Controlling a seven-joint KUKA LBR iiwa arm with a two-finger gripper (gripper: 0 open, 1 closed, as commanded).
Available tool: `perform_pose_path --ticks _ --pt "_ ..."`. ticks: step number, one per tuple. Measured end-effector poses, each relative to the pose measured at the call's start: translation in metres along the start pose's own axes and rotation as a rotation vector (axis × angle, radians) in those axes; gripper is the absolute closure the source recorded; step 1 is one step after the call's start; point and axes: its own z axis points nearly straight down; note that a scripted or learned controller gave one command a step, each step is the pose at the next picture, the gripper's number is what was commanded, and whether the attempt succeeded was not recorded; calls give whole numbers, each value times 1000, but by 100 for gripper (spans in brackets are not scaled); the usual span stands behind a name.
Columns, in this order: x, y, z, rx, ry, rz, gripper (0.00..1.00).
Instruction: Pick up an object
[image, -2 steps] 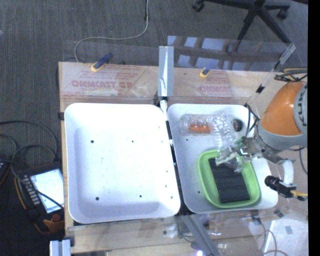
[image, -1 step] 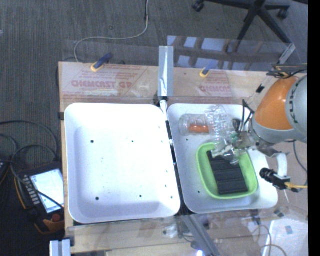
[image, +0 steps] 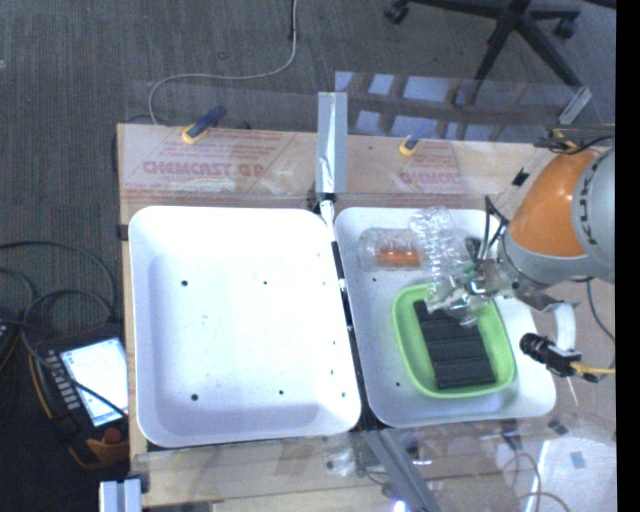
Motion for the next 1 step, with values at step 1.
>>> perform_pose_path --ticks 1 --pt "33 28 -80 29 8 86 100"
